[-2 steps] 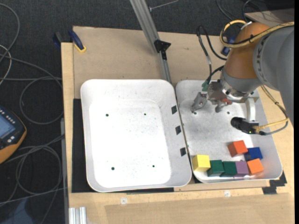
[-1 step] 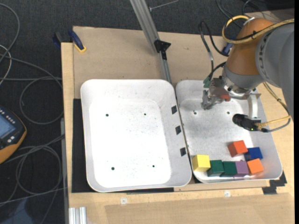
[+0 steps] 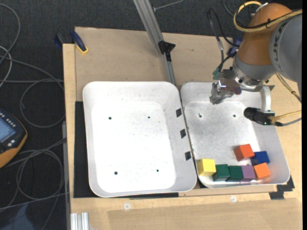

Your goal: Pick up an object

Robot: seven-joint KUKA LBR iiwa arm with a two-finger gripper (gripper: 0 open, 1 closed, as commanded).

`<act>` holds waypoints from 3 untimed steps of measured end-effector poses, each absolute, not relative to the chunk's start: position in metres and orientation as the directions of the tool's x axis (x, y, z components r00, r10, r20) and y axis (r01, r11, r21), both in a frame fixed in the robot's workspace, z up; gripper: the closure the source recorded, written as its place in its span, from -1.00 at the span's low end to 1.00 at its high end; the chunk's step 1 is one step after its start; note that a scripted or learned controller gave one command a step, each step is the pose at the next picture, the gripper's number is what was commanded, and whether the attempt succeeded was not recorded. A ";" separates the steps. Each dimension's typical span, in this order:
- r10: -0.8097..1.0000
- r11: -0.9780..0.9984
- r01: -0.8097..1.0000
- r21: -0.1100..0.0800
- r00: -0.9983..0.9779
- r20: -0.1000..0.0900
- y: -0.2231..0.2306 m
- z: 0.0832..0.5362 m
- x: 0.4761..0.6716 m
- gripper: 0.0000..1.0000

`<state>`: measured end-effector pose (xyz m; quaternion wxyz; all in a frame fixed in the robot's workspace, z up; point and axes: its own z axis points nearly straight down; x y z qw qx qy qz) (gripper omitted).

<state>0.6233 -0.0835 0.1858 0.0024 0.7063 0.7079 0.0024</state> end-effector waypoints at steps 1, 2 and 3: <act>1.000 0.002 1.000 0.006 -0.002 0.000 -0.083 0.219 0.625 1.00; 1.000 0.008 1.000 0.000 -0.008 0.003 -0.019 0.223 0.619 1.00; 1.000 0.008 1.000 -0.002 -0.008 0.004 0.043 0.226 0.603 1.00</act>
